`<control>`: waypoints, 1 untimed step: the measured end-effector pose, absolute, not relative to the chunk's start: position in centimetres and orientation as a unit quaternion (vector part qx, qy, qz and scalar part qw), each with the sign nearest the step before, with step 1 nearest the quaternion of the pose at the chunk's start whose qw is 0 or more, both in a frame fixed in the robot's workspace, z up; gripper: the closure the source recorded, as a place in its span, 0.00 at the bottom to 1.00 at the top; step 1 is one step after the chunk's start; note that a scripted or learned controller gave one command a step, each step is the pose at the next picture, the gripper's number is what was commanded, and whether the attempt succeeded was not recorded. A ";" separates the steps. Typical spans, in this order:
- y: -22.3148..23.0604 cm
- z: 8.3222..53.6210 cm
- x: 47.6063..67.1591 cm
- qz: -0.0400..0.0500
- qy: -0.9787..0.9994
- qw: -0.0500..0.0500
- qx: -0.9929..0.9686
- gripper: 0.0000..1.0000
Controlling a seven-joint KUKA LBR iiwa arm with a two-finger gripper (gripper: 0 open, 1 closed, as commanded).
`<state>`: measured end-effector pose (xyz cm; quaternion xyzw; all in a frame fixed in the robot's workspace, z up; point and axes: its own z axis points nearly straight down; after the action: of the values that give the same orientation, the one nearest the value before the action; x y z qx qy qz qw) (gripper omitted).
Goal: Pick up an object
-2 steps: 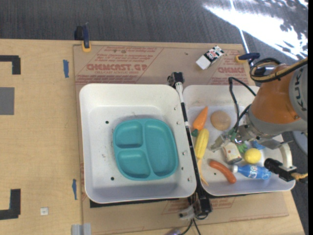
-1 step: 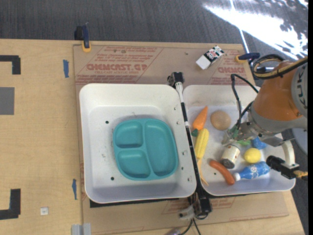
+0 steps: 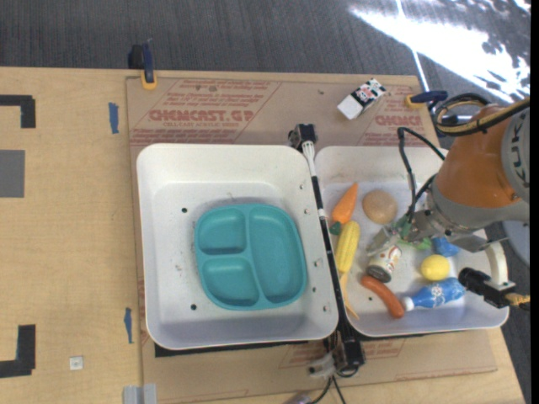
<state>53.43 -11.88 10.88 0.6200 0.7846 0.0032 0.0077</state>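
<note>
The right bin holds several toy items: an orange carrot, a yellow corn cob, a tan round piece, a small can on its side, a red-orange sausage, a yellow lemon and a blue-and-white bottle. My gripper is low in this bin, just right of the tan piece and above the can. Something small and green lies at its tip. The wrist hides how the gripper stands.
The left bin holds a teal divided plate. A black clamp sits where the bins meet at the back. A small white box lies on the cardboard behind the right bin. Cables loop over the arm.
</note>
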 end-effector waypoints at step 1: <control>-11.9 11.9 53.5 0.004 0.784 0.009 0.620 1.00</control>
<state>53.52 -11.87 11.89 0.6201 0.7845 0.0040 0.0090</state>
